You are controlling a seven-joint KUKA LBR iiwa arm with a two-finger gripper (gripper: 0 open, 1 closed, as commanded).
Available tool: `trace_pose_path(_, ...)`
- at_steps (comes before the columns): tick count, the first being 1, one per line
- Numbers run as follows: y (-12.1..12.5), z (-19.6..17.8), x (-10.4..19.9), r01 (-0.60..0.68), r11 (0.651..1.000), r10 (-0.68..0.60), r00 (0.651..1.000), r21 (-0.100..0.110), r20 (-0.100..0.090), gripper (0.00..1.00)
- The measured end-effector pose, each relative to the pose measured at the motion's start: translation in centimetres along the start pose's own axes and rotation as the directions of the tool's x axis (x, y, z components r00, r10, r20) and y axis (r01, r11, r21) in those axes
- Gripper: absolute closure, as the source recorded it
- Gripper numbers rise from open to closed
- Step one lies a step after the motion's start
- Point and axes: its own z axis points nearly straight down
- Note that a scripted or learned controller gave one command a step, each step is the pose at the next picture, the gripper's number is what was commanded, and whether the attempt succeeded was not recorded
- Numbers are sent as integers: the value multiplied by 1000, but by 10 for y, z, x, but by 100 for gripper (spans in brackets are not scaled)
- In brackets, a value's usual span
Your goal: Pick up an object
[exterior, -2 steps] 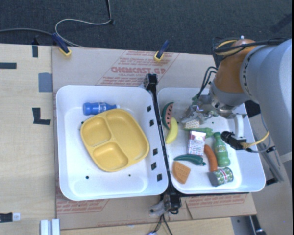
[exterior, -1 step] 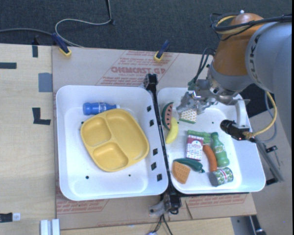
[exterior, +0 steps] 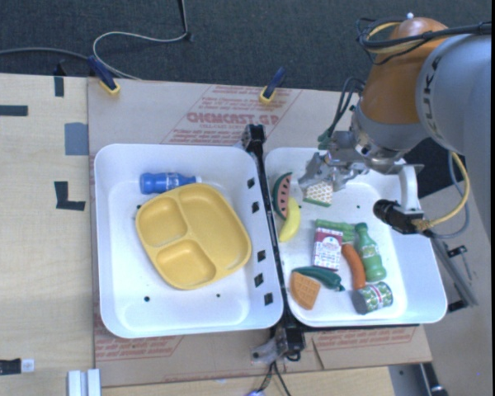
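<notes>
Nearest us, along the right bin's (exterior: 433, 304) front edge, we see a small can (exterior: 373, 297), an orange wedge (exterior: 305, 289) and a dark green piece (exterior: 320, 277), with a red carton (exterior: 327, 248), carrot (exterior: 354, 266) and green bottle (exterior: 368, 252) behind them. At that bin's back-left corner the gripper (exterior: 320, 184) pinches a pale green waffle-like block (exterior: 318, 193) between its 2 fingers, above a watermelon slice (exterior: 282, 194) and banana (exterior: 289, 223). We find a yellow divided tray (exterior: 193, 234) and blue bottle (exterior: 167, 182) in the left bin (exterior: 115, 304).

Small pale checkered block (exterior: 318, 192) between end effector (exterior: 321, 180) fingers, above right bin.
</notes>
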Motion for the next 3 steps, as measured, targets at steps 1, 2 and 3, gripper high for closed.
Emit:
trace_pose_path(1,0,-9,1,2,1000,-2,1000,1,-1,100)
trace_pose_path(2,-75,-33,-21,-4,1000,4,1000,-1,1,100)
trace_pose_path(3,-101,-48,-71,-5,1000,5,1000,-2,3,100)
